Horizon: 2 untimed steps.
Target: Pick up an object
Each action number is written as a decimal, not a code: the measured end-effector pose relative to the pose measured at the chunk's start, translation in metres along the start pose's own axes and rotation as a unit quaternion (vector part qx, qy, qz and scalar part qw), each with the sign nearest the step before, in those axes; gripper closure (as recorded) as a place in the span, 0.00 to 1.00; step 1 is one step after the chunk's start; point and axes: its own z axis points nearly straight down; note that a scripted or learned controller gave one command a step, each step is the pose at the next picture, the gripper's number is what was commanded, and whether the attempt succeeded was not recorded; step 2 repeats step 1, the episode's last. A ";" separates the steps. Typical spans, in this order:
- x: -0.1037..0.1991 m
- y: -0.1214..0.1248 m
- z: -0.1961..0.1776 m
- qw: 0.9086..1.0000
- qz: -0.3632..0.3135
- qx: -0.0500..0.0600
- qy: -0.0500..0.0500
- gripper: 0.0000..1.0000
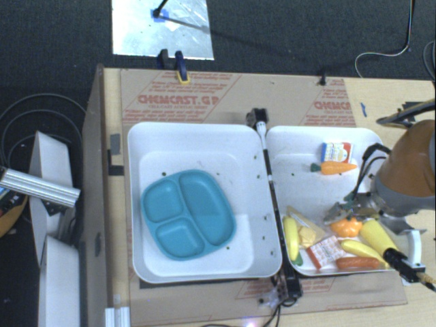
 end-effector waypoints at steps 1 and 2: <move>0.102 0.051 -0.095 1.000 -0.007 -0.004 0.001 1.00; 0.102 0.051 -0.095 1.000 -0.007 -0.004 0.001 1.00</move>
